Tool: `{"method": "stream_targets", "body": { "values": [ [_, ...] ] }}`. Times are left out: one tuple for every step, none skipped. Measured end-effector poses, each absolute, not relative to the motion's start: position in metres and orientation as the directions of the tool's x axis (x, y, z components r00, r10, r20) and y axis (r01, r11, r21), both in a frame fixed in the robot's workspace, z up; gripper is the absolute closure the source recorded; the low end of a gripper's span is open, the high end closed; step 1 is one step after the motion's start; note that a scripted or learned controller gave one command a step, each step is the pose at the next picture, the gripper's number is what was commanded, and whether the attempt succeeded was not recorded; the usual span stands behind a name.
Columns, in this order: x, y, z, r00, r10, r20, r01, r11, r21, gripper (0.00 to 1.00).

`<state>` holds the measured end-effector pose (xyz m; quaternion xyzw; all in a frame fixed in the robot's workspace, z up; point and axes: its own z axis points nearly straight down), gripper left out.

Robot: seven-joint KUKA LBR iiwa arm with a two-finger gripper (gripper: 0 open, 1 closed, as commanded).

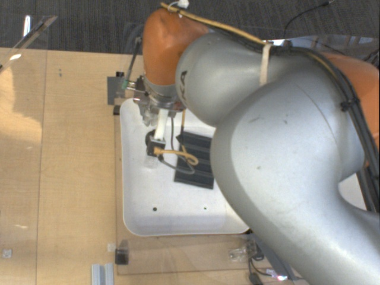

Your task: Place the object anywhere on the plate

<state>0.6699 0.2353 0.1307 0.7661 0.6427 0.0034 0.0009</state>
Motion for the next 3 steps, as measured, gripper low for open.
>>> {"method": "stream_targets", "body": {
  "values": [
    [0.578, 0.235, 0.129, -0.18, 0.984, 0.003, 0.984, 0.18, 0.003, 1.0],
    [0.497, 0.219, 0.094, -0.259, 0.966, 0.004, 0.966, 0.258, 0.021, 1.0],
    [0.488, 0.208, 0.261, -0.579, 0.815, -0.001, 0.815, 0.579, 0.008, 1.0]
  ]
}}
